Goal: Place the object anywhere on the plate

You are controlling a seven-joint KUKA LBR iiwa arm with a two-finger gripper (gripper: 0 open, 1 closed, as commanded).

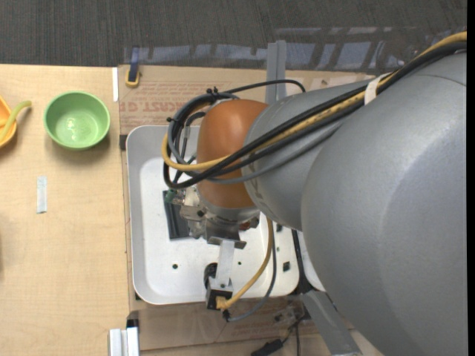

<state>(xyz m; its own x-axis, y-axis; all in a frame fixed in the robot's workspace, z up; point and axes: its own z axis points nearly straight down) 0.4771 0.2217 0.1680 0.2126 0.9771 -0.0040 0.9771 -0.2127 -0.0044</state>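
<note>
Looking under the orange band point(223, 154), you find the tool point(199, 221) low over the white bin point(148, 273). The wrist covers most of it, so you cannot tell if it is spread or pressed together. Just at its 9 o'clock a dark flat thing point(175, 217) lies in the bin; whether they touch is unclear. Well apart at 10 o'clock, a green bowl point(77, 121) stands on the wooden worktop point(67, 273).

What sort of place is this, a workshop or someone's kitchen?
Most likely a robotics lab or test room: a big grey robot arm reaches over a white bin on a wooden bench, with office-style grey carpet beyond.
</note>
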